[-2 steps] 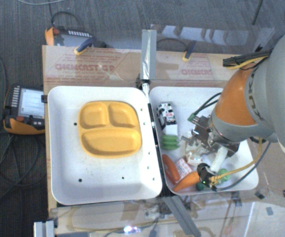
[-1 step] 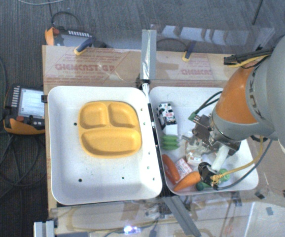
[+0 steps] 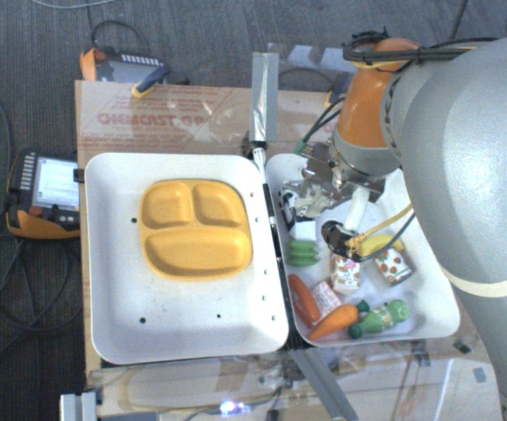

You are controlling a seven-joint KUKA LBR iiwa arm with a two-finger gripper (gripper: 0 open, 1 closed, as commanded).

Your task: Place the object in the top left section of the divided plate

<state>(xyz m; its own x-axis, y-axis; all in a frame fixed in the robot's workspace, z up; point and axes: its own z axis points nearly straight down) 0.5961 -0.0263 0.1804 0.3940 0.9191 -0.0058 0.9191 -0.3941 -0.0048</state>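
Jaws (image 3: 310,202): mine, low over the top of the right bin (image 3: 429,314); whether they are apart or together I cannot tell from this angle, and I see nothing clearly between them.
Plate (image 3: 196,228): yellow, divided, lying in the left bin (image 3: 113,323); its top left section (image 3: 167,204) has nothing in it.
Object: not yet singled out, as far as I can judge; the candidates lie beneath and beside me, among them a green piece (image 3: 303,253), a carrot (image 3: 334,321), a red piece (image 3: 303,298), a banana (image 3: 378,242) and two small cartons (image 3: 346,274).
Risk: the items crowd together, some touching, so I could close on two, or nudge one aside and come up bare.
Risk two: the plate's sections are shallow and adjoin; a tilted release could let the item slide into the neighbouring section.
Writing: faint red print on the cardboard (image 3: 161,117) behind the bins, too blurred to read; carton labels likewise.
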